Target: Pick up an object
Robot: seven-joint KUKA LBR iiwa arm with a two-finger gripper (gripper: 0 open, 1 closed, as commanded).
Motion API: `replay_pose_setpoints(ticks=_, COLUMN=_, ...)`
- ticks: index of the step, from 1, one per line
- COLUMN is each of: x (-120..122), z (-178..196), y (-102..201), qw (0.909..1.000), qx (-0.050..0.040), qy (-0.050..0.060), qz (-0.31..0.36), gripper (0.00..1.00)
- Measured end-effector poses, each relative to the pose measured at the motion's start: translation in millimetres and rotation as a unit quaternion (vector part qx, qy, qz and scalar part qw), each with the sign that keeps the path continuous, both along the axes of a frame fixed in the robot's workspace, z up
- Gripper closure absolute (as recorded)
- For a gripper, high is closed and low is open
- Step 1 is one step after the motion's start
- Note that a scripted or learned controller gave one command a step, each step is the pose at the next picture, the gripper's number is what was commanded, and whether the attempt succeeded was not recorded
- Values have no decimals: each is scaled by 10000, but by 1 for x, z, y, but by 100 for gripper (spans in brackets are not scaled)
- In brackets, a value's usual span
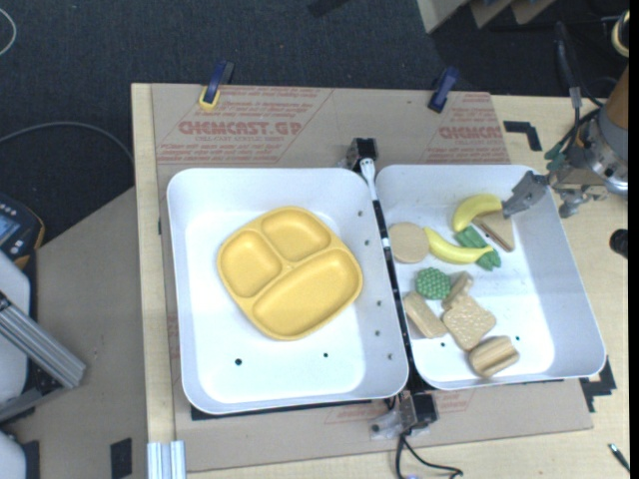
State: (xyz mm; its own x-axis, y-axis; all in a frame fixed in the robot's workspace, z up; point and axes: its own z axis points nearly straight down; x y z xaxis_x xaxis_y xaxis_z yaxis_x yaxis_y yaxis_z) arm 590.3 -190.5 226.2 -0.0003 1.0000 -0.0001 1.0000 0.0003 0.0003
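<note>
The left bin (190, 267) is being occupied by a yellow divided plate (290, 271), lying flat near its middle with three compartments facing up. The right bin (569, 277) is being filled with toy food: a round tan cookie (407, 241) near its left wall, a long banana (454, 249) just right of it, a second banana (475, 209) curved above, a green vegetable piece (433, 283) below, and bread and cracker pieces (467, 319) clustered toward the front, ending in a small bread roll (493, 355). The gripper (522, 198) is being held low over the right bin's back corner, beside a brown toast slice (496, 232); whether anything is being clasped cannot be told. Both bins are being carried on a cardboard-covered bench (300, 128), clamped at the back edge, with dark carpet (150, 28) around it.
</note>
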Motion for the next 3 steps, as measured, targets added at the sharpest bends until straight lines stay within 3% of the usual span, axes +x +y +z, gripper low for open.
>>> replay_pose_setpoints(ticks=1, x=-47, z=-88, y=48, qw=10000, qx=30, qy=65, qz=4, gripper=0)
replay_pose_setpoints(ticks=2, x=-78, z=-140, y=94, qw=10000, qx=-11, qy=-35, qz=5, gripper=0)
replay_pose_setpoints(ticks=3, x=-83, z=149, y=99, qw=9999, qx=-14, qy=-99, qz=8, gripper=0)
